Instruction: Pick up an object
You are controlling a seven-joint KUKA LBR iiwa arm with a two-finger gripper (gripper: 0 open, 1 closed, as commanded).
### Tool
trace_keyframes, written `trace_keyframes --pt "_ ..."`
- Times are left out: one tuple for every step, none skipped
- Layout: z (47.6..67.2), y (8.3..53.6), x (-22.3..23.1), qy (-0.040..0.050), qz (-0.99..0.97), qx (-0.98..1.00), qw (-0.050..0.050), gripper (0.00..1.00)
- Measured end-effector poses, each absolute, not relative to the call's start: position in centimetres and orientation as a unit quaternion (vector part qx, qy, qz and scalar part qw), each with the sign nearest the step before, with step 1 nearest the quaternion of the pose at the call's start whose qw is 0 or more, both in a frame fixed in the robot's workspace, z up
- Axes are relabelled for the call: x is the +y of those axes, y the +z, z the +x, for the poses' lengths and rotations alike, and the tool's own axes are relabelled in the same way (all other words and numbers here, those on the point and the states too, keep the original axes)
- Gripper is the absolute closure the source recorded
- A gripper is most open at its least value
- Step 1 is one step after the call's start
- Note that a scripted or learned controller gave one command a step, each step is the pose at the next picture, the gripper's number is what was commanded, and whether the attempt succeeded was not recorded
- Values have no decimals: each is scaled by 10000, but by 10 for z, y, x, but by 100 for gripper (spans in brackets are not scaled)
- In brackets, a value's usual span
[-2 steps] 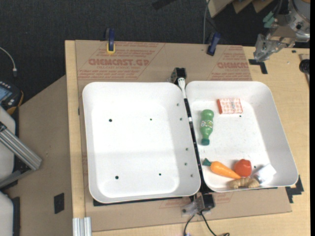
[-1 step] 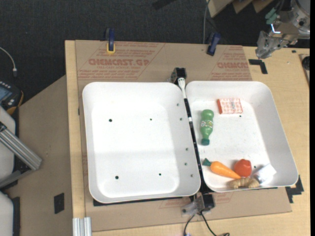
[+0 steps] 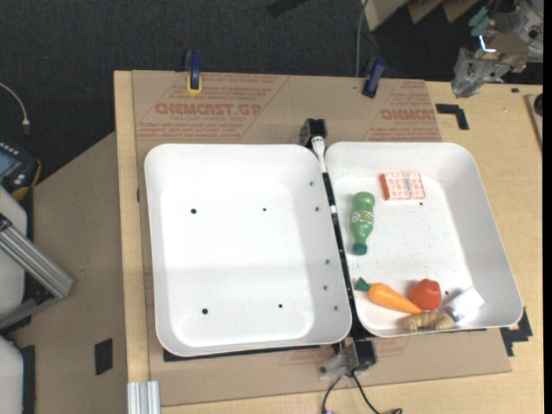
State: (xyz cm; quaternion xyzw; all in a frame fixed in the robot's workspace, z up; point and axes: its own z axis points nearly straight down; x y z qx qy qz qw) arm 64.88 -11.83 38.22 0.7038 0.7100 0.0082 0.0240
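The gripper (image 3: 476, 65) hangs at the upper right, above the cardboard-covered bench (image 3: 259, 102) and outside both bins. The left bin (image 3: 172, 231) lies beside the right bin (image 3: 492, 231), which holds a green bottle (image 3: 360, 221) near its left wall and a small red-and-white box (image 3: 403, 185) toward the back. Along its front edge lie a carrot (image 3: 388, 297), a red tomato (image 3: 425, 294), a piece of ginger root (image 3: 427, 321) and a small white object (image 3: 466, 304), close together.
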Motion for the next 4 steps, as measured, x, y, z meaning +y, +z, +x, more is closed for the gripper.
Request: trace_keyframes --pt "650 393 -118 90 7034 7103 262 100" --pt "650 404 -118 99 7031 7104 284 100" --pt "651 414 -118 108 7027 7107 307 100" --pt "652 425 -118 117 7021 7112 331 100"
